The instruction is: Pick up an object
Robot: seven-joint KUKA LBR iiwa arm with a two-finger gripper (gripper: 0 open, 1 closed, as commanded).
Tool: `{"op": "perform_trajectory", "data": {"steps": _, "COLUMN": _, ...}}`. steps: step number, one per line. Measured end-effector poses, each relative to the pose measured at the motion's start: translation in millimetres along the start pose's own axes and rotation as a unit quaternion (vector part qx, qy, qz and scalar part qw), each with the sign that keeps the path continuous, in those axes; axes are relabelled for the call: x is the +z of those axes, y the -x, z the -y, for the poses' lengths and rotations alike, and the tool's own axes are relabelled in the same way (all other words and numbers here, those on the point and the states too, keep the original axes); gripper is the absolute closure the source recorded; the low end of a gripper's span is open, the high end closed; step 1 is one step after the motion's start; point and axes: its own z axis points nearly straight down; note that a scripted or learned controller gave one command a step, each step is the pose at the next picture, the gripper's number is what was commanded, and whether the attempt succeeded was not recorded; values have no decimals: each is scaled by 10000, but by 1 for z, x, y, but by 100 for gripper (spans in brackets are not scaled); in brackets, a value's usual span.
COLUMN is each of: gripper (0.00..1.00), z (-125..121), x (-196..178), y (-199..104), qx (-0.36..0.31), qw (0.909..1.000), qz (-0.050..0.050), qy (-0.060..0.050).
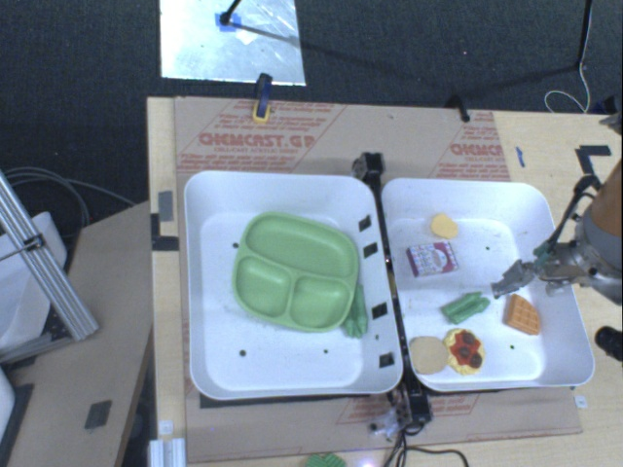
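Bins sit side by side on the bench; the left bin (209,358) holds a green divided plate (295,271) with three compartments, tilted slightly, and a small green item (356,316) lies against the plate's lower right edge, too indistinct to name. The right bin (555,363) holds several toy foods: a yellow piece (444,226) near the top, a small pink and white carton (431,259) just below it, a green pod-shaped piece (464,306) near the middle, an orange waffle (522,314) to its right, a tan round disc (426,354) and a red and yellow piece (464,350) touching it at the front. The gripper (510,284) reaches in from the right, hanging over the right bin between the green pod and the waffle, close to both; its fingers appear spread a little with nothing between them. Cardboard (292,139) under the bins carries red print reading roughly "CHEMCAST GP"; the carton's label is too small to read.
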Motion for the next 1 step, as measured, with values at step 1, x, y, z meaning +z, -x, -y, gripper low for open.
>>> {"op": "perform_trajectory", "data": {"steps": 1, "gripper": 0, "z": -39, "x": 104, "y": 10, "qx": -14, "qw": 10000, "qz": 3, "qy": 18}}
